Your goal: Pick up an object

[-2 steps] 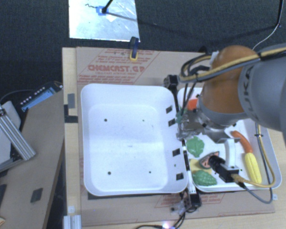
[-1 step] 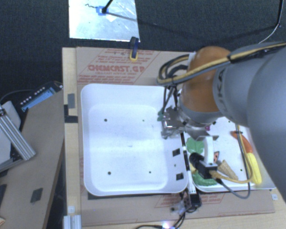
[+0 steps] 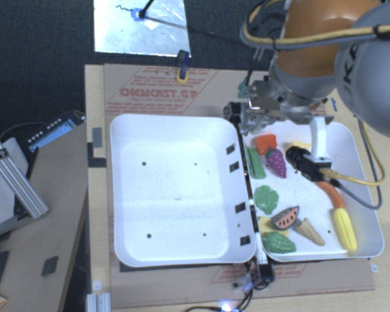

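Toy food (image 3: 276, 162) crowds the right bin (image 3: 367, 226) beneath the arm (image 3: 325, 38).

Robotics lab bench, two shallow white bins (image 3: 175, 194) on printed cardboard sheet (image 3: 159, 91), industrial grey-and-orange arm (image 3: 325, 31) above the bins' right side, aluminium framing (image 3: 13, 181) left of the bins, cabling (image 3: 357, 181) trailing across them

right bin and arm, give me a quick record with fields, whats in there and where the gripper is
arm: reaches in from the right, gripper over the right bin's far-left corner
right bin: holds toy foods
near gripper: orange piece, purple grapes, green pod
middle: green leaf, watermelon slice, carrot
near edge: corn cob, ice cream cone, leafy green
left bin: white, beside the right bin
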`<state>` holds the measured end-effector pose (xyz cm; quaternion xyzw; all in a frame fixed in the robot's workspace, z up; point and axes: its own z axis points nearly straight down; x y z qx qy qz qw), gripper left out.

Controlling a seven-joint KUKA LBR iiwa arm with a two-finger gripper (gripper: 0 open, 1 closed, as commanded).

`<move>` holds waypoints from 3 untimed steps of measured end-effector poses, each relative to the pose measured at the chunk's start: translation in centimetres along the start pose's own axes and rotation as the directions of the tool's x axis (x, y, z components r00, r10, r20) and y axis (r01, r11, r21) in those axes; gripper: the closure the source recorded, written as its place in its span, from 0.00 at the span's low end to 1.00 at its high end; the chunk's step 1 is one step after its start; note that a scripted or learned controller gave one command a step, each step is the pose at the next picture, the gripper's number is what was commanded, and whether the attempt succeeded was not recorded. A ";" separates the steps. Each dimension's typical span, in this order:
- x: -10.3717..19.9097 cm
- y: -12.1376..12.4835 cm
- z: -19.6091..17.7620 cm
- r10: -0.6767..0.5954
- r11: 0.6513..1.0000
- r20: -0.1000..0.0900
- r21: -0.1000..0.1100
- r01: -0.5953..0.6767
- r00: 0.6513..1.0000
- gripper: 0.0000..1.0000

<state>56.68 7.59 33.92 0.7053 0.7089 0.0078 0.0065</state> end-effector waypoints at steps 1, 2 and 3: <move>-0.4 -4.5 -17.4 -0.001 1.000 -0.003 0.001 0.001 1.000 1.00; -7.1 -2.4 -19.9 0.009 1.000 0.003 0.013 -0.009 1.000 1.00; -11.8 -7.9 -19.8 0.009 1.000 0.002 0.017 -0.009 1.000 1.00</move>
